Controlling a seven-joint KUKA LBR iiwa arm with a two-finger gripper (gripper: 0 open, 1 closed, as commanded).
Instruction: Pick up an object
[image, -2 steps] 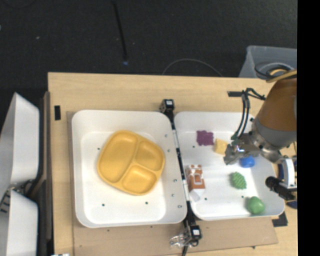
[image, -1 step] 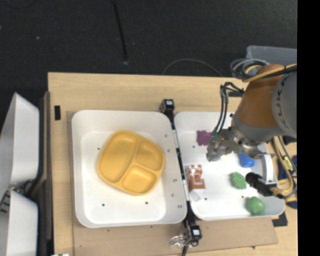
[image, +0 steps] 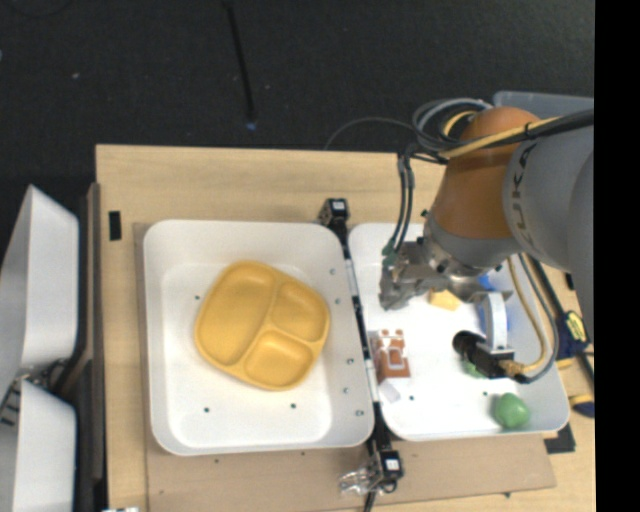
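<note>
My gripper (image: 398, 288) hangs over the upper left part of the right bin (image: 440, 420), under the grey arm with its orange band. A small brown and white block (image: 392, 355) lies just below it, close to the bin's left wall and apart from the gripper. A yellow piece (image: 443, 298) shows right beside the gripper, partly hidden by the wrist. A blue and white object (image: 495, 315) lies further right. A green ball (image: 511, 410) rests in the bin's lower right corner.
The left bin (image: 170, 400) holds a yellow divided plate (image: 262, 324) in its middle. A ridge with black clips (image: 333, 211) separates the two bins. Cables run along the arm at the right side of the bench.
</note>
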